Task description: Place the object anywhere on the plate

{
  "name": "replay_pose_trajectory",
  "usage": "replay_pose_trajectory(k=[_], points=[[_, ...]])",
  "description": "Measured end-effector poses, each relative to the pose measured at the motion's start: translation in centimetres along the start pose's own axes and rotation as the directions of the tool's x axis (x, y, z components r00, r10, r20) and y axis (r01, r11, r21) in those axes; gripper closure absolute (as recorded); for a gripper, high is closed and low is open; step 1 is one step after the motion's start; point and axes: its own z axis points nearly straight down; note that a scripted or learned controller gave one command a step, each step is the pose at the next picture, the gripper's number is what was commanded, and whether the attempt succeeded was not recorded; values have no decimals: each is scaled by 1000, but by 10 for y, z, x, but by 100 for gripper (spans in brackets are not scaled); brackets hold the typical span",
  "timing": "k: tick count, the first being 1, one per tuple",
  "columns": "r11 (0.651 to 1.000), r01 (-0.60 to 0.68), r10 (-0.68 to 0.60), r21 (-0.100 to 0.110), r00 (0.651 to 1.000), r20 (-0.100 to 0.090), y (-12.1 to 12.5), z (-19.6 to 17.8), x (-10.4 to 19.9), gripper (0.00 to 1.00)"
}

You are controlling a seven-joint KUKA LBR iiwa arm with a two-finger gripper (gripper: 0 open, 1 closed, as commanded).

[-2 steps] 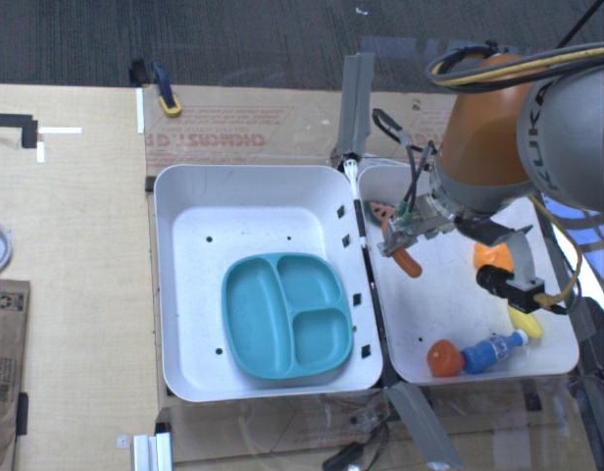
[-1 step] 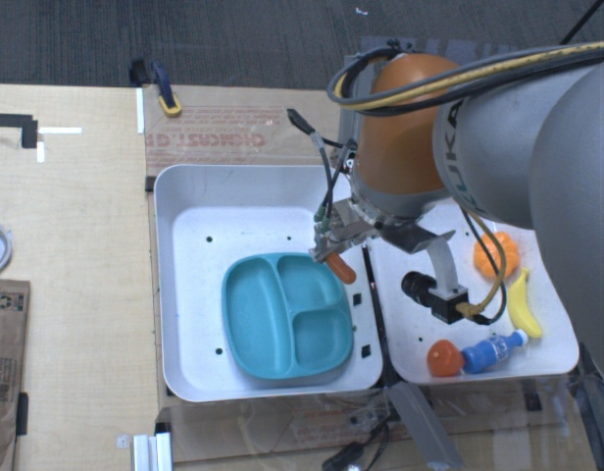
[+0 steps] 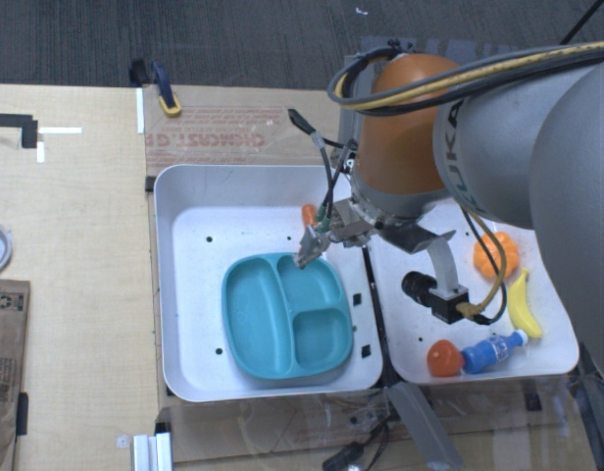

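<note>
We take plate (image 3: 282,314) as landmark: teal, three compartments, lying flat in left bin (image 3: 175,263), likely set there as open target.

Small orange object (image 3: 308,212) sits just beyond plate's far right rim, not over any compartment, partly hidden by the claw's cables. We judge it is task's thing. Long axis seems to run away from plate, but too small to be sure.

Gripper (image 3: 309,253) hangs over plate's far right rim, tip slanted toward plate. Claw state: we cannot tell.

Right of plate, in right bin (image 3: 410,361): red ball (image 3: 443,358), bottle (image 3: 490,351), orange fruit (image 3: 496,255), banana (image 3: 523,307), all waiting untouched.
</note>
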Motion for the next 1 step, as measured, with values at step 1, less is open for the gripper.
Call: replay_pose_trajectory(k=[1], points=[[1000, -1, 1, 2, 1000, 1, 0, -8, -1, 100]])
